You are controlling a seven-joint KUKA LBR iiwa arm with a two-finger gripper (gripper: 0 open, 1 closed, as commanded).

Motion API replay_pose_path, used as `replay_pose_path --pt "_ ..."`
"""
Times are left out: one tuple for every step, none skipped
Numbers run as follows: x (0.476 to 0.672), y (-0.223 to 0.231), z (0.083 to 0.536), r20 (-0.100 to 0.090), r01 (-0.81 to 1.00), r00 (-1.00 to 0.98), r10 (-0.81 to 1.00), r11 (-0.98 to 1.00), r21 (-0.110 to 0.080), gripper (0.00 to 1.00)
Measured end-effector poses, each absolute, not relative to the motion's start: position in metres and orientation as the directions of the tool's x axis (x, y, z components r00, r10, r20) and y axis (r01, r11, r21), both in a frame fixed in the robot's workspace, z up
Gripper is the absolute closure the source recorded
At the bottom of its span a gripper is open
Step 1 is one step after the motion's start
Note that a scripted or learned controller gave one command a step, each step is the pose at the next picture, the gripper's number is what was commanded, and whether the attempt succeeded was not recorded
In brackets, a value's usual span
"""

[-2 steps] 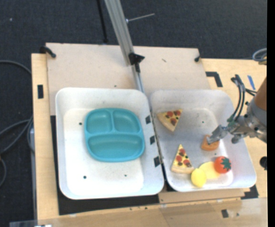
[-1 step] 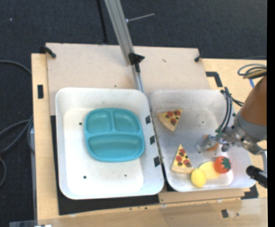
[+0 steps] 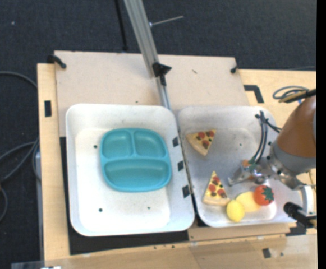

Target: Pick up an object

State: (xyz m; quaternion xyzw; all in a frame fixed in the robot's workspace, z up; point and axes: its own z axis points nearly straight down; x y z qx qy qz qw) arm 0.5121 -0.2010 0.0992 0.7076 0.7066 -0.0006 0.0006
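On my far left sits the left bin (image 3: 78,150), and in its middle lies a teal divided plate (image 3: 135,159), flat, with three compartments. Just beside it to the right is the right bin (image 3: 230,116), where everything I could pick lies. Near its upper left is one pizza slice (image 3: 201,140), lying flat. Lower down, a second pizza slice (image 3: 215,190) rests with its crust toward the bin's front edge. Just right of that are a yellow lemon (image 3: 235,211) and a paler yellow piece (image 3: 249,200), touching each other, and a red tomato (image 3: 263,195) against them. My gripper (image 3: 247,175) hangs low over the bin floor, just above the yellow pieces and right of the second slice. It looks empty, though I cannot tell whether my fingers stand apart or together.
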Motion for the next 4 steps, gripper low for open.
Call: replay_pose_path --pt "0.513 -0.203 0.112 -0.003 1.0 0.007 1.0 -0.007 0.005 1.0" --pt "0.506 -0.21 0.165 -0.004 1.0 0.004 1.0 -0.004 0.007 1.0" --pt "0.51 -0.208 0.21 -0.003 1.0 -0.003 1.0 0.003 0.008 1.0" --pt "0.519 -0.217 0.26 -0.004 1.0 -0.003 1.0 0.003 0.007 1.0"
